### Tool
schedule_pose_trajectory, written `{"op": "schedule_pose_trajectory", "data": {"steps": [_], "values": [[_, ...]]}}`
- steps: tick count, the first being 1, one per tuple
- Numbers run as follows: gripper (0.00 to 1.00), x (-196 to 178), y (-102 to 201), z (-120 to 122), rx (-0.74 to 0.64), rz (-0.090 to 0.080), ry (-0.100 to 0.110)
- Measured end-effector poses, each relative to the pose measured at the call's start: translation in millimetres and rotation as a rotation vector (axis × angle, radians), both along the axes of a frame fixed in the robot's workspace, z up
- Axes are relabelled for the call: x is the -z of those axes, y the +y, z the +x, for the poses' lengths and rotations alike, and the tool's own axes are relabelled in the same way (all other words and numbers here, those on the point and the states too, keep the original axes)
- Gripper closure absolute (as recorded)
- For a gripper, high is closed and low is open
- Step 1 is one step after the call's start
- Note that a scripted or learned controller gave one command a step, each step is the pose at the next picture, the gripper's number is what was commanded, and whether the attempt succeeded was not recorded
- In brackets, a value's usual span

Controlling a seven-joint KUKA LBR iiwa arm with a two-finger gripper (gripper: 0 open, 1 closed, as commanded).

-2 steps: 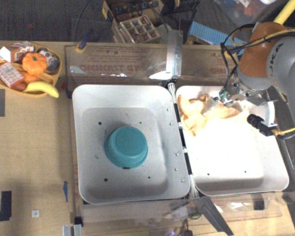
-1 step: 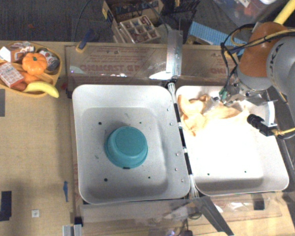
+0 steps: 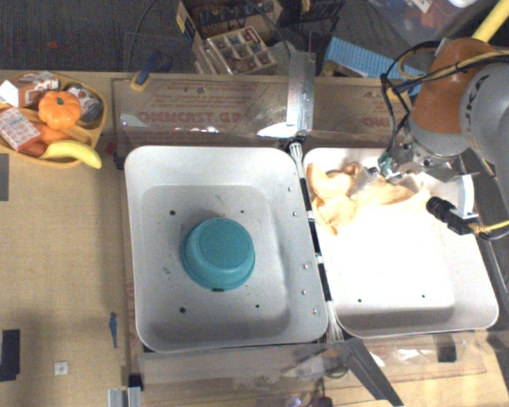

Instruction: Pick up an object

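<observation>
Overhead view of two shallow white bins side by side on a wooden bench. You are looking down at a slant. In the left bin [image 3: 148, 176], a teal bowl [image 3: 219, 253] rests upside down near the middle, alone. In the right bin [image 3: 424, 291], a cluster of pale tan, orange-tinged objects [image 3: 343, 195] lies in the far left corner, against the wall shared with the other bin; glare washes them out, so you cannot tell what they are or how many pieces there are. The grey arm reaches in from the right, and its gripper [image 3: 390, 170] sits low at the right end of that cluster, touching or just over it. Whether it is spread, closed or holding anything cannot be told from here.

Judging by their flat, irregular outlines, the tan pieces look light and possibly soft or thin, so they may slip or flex; take one across a narrow edge rather than its broad face. The bowl looks rigid and smooth, likely slippery on its dome, and best taken at the rim. A basket of toy food [image 3: 42, 121] sits at the bench's far left corner.
</observation>
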State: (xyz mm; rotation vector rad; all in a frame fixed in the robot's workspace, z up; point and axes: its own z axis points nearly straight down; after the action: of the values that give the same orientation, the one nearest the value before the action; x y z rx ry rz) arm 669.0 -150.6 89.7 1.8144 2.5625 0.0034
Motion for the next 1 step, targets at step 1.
{"op": "schedule_pose_trajectory", "data": {"steps": [1], "values": [[0.00, 0.0, 0.0, 0.0, 0.000, 0.000, 0.000]]}}
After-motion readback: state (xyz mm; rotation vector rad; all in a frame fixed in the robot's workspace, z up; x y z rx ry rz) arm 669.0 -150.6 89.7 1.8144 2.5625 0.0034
